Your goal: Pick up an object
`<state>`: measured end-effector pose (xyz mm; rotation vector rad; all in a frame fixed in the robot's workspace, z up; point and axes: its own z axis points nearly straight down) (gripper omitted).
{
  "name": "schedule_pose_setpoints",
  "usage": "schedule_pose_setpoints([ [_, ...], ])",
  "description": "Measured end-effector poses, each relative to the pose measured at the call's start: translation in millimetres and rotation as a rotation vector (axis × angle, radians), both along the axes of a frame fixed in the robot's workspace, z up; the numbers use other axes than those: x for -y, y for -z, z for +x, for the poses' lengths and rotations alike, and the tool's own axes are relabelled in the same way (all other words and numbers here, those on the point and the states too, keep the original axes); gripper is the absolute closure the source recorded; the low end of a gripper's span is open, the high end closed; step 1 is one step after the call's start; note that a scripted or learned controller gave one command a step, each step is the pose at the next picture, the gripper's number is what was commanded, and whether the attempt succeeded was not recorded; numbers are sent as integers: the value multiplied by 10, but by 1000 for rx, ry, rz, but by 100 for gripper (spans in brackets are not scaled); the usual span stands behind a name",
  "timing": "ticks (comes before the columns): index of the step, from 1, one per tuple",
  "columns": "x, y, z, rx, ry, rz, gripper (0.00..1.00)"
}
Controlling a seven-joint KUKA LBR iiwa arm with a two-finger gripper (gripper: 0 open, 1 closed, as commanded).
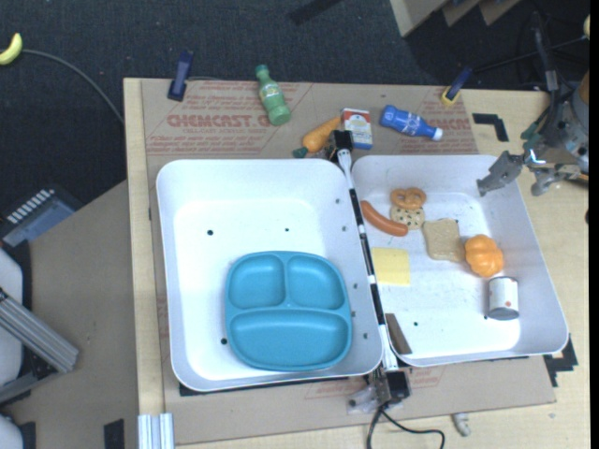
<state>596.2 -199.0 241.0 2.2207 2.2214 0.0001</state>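
Note:
The right bin point(533, 251) holds several small items. A sausage point(384, 219), a pretzel point(408, 196) and a cookie point(406, 217) lie near its upper left. A bread slice point(440, 239) and an orange fruit point(483, 254) sit in the middle. Nearer the front are a yellow cheese slice point(392, 267) and a white can point(503, 297) on its side. My gripper point(518, 180) hovers over the bin's far right corner, above and to the right of the items. It is open, with nothing between its fingers.
A blue divided plate point(288, 309) lies in the left bin point(187, 251). Behind the bins, on the board, lie a green bottle point(273, 96), a blue bottle point(410, 123), a carrot point(320, 135) and a small carton point(357, 127). A black divider runs between the bins.

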Motion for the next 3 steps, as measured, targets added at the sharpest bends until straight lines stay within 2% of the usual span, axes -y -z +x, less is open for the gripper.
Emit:
schedule_pose_setpoints([
  [1,77,1548,-193,1,1,-1,0],
  [2,74,1436,-176,7,0,-2,100],
  [3,73,1440,-178,6,0,-2,0],
])
